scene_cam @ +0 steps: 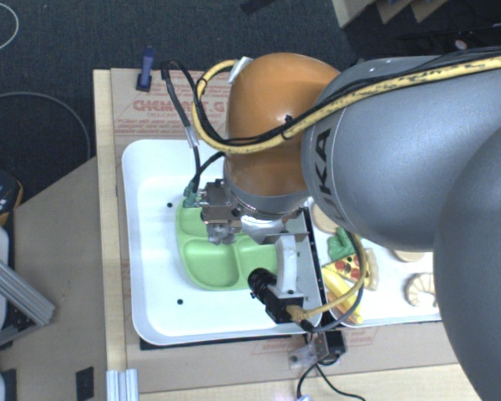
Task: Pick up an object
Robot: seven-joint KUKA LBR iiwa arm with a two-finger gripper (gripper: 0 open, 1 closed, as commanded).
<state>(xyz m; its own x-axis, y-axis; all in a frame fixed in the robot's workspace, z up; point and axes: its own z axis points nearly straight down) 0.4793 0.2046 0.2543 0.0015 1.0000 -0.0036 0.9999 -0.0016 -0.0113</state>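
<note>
1. Camera view, front first: the left bin (154,307) holds a pale green moulded thing (210,267), lying flat near the bin's middle.
2. Its gloss and rounded lobes suggest light, hollow plastic, smooth and probably slippery. A raised edge or the ridge between lobes looks a better hold than the broad face.
3. The gripper (224,224) sits over the green thing's far end, close above or touching. The wrist hides it, so I cannot tell which, nor whether it is open or closed.
4. Beside it, the right bin (392,309) holds a beige round piece (419,289).
5. Farthest back, a small blue thing (146,68) rests on the cardboard (142,107).
</note>
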